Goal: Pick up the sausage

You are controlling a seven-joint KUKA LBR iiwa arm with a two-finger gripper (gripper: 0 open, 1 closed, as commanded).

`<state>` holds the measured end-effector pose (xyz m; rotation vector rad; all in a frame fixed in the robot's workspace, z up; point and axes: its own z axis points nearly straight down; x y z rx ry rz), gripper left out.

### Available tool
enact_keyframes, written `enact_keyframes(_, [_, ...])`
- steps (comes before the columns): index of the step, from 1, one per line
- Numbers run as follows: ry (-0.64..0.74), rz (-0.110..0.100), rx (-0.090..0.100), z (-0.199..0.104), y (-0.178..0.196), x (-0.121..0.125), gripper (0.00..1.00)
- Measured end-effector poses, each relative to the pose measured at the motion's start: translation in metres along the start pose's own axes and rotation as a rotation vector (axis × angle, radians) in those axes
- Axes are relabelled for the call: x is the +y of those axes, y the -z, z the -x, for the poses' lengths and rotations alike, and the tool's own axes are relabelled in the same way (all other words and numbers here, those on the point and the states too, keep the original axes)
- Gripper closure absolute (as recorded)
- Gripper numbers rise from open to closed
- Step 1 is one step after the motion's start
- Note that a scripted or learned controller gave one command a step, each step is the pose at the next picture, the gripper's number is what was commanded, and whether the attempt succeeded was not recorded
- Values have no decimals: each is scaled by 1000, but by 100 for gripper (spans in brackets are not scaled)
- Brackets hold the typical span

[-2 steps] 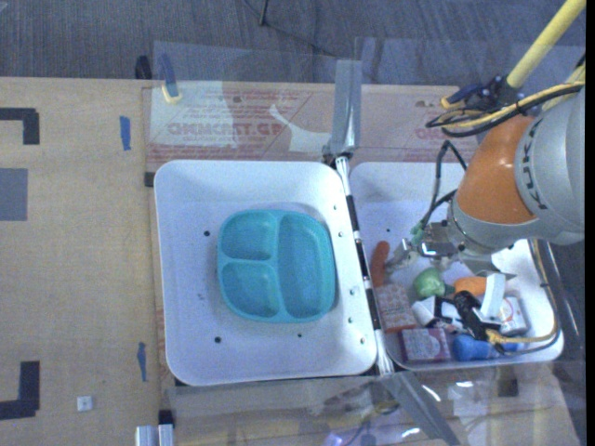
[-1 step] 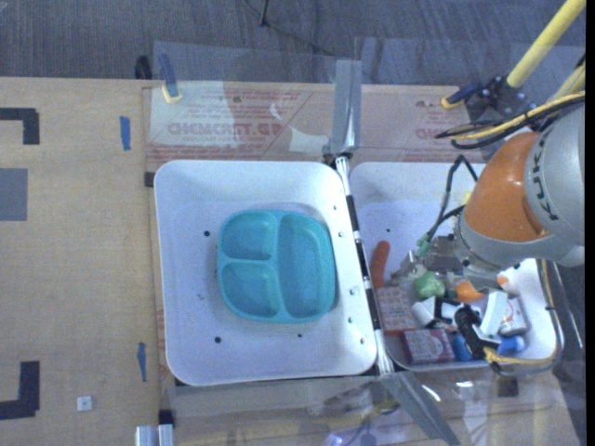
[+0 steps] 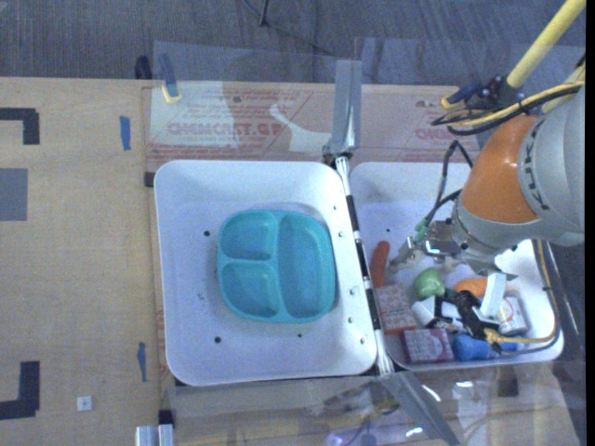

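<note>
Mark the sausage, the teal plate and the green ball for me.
sausage (image 3: 379, 263), camera view, middle of its length.
teal plate (image 3: 307, 266), camera view, its largest compartment.
green ball (image 3: 428, 282), camera view, its top.

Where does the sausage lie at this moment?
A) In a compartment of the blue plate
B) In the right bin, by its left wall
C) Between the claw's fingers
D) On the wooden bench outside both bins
B: the sausage lies in the right bin beside its left wall, apart from the blue plate in the left bin.

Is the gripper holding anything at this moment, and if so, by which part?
It cannot be told. The gripper sits over the right bin, beside the sausage, which lies apart on the bin floor and is not lifted.
</note>
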<state>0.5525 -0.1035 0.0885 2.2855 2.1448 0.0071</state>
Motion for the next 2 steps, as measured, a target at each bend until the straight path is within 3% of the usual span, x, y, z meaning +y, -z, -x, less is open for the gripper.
enact_keyframes(1, [-4, 4, -3, 3, 11, 1, 100])
enact_keyframes(2, [-4, 4, -3, 3, 11, 1, 0])
